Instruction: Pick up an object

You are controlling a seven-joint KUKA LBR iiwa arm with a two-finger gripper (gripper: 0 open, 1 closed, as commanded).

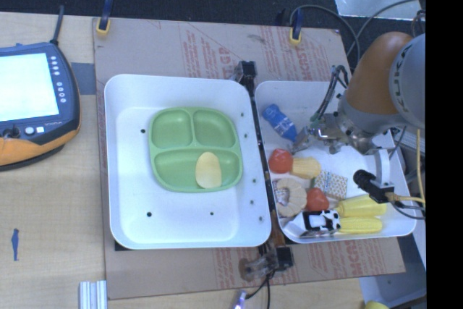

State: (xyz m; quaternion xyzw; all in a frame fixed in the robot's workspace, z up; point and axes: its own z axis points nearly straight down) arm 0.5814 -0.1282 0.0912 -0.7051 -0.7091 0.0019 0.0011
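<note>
In the camera view, the grey arm (383, 83) reaches in from the right over the right bin (269, 94). Its pincer (327, 130) hangs above the far half of that bin, and I cannot tell whether it is released or clenched; nothing shows between its tips.

The nearest candidate is a blue wrapped object (280, 121), lying just left of the pincer on the bin floor. Its long axis runs slantwise, from far-left to near-right. It looks light and a bit crinkly, probably slippery, so taking it across the narrow middle seems soundest.

Nearer in the bin lie a red ball (281, 160), a yellow piece (306, 168), a tan ring (291, 195) and a corn cob (362, 208), crowded together and harder to isolate.

The left bin (116, 155) holds a green divided plate (194, 148) with a pale yellow oval (208, 171) in its near compartment. A tablet (32, 94) sits on the tabletop (51, 228) at far left.
</note>
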